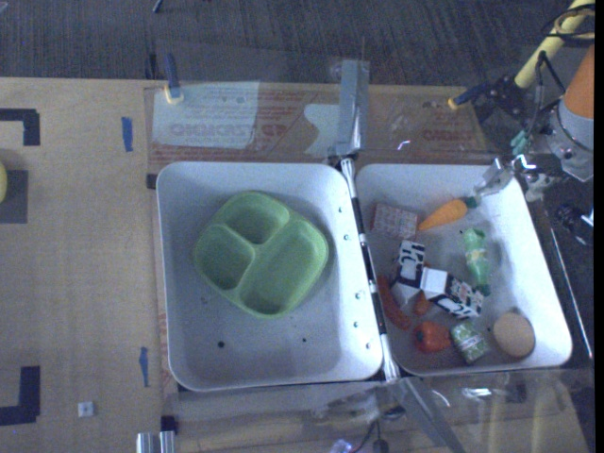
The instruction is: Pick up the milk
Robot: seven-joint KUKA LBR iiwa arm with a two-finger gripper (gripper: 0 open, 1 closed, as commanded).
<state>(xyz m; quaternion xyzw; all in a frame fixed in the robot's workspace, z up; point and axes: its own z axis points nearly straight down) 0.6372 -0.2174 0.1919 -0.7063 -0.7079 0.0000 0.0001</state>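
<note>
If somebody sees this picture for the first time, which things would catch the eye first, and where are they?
First, the big green plastic plate with three compartments, tilted in the left white bin. Then the heap of toy food in the right white bin: the black-and-white milk carton at its middle, an orange carrot above it. The grey gripper sits over that bin's top right corner.

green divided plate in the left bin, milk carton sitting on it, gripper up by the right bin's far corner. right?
One thing is off: the milk carton lies in the right bin among the toy food, not on the green divided plate. The camera view shows it. The plate in the left bin and the gripper position are right.
</note>
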